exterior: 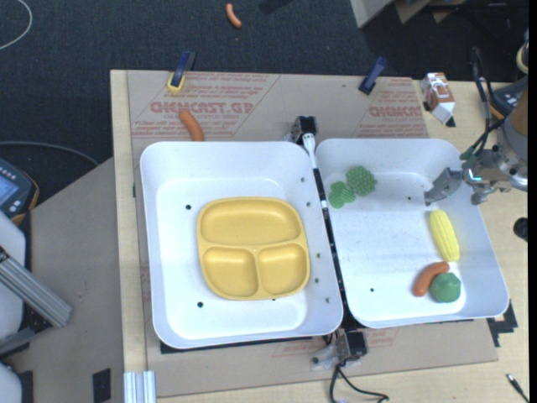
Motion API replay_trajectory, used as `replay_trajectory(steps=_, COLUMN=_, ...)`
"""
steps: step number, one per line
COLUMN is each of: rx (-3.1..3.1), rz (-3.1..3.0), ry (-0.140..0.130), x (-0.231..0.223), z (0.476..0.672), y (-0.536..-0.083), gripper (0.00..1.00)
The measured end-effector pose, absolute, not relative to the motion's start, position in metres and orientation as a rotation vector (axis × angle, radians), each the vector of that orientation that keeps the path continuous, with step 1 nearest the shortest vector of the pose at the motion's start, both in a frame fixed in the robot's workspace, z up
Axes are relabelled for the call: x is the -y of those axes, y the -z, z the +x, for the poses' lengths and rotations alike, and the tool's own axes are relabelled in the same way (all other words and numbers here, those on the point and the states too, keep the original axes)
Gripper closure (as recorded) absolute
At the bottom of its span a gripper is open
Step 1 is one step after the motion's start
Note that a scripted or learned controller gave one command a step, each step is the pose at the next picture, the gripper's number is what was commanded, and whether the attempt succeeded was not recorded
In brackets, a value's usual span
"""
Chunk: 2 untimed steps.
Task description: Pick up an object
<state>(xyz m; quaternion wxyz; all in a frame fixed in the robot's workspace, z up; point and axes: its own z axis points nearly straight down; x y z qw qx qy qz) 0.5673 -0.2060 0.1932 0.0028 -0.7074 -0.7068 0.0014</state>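
The right bin (394, 309) holds a yellow corn cob (444, 234) near its right wall. In its front right corner lie an orange sausage-shaped piece (428, 278) and, touching it, a green round piece (446, 287). Two green bumpy pieces (351, 185) lie at its far left. My gripper (460, 190) hangs over the bin's far right side, just beyond the corn. Its two grey fingers (438, 189) stand spread apart, open, with nothing between them.
The left bin (168, 225) carries a yellow divided plate (251, 247). An orange piece (192, 125) lies on the cardboard behind the left bin. Clamps (179, 72) grip the board's far edge, and a small box (438, 95) sits at the far right.
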Motion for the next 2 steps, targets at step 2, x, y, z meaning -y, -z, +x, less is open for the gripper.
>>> replay_trajectory(steps=2, rx=2.217, rz=-2.217, ry=-0.003, x=0.204, z=0.563, y=-0.082, gripper=0.00)
